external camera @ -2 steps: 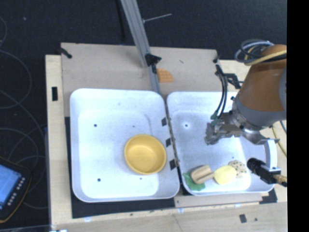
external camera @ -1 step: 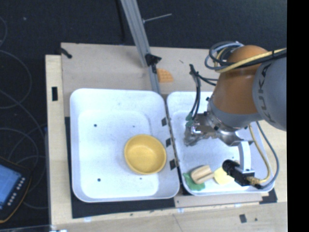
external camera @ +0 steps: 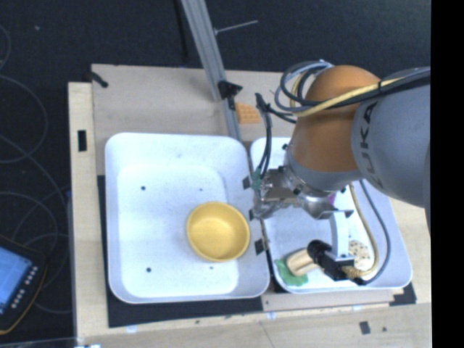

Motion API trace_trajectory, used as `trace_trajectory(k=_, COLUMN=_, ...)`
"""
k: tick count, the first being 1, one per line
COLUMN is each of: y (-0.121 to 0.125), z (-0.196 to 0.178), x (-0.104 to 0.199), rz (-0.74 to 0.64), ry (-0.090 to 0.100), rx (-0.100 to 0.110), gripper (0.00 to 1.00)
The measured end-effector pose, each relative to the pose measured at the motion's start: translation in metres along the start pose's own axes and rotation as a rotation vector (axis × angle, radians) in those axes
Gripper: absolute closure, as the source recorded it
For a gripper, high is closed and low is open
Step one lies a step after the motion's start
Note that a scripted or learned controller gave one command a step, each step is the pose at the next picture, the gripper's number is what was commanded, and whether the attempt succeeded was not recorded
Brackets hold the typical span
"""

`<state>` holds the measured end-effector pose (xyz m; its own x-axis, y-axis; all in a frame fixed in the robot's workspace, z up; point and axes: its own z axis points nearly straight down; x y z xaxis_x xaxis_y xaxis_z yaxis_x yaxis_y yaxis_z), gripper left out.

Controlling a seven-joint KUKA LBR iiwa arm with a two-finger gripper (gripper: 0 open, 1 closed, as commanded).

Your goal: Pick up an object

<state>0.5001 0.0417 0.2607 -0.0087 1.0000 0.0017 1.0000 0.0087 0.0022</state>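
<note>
A yellow bowl sits upright in the left bin, toward its front right. My gripper hangs over the left edge of the right bin, close to the divider between the bins, just right of and above the bowl. Nothing shows in its grasp. At the front of the right bin lie a tan roll-shaped object with a green piece beside it, and a speckled white item. The arm hides much of the right bin.
A slanted metal post rises behind the bins. An orange block lies on the bench behind the right bin. The grey and orange arm covers the back of the right bin.
</note>
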Motion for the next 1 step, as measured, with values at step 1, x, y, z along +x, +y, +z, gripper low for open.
trace_trajectory(k=1, y=-0.0058, z=0.0130, x=0.0458, rz=0.002, ry=-0.001, rx=0.003, gripper=1.00)
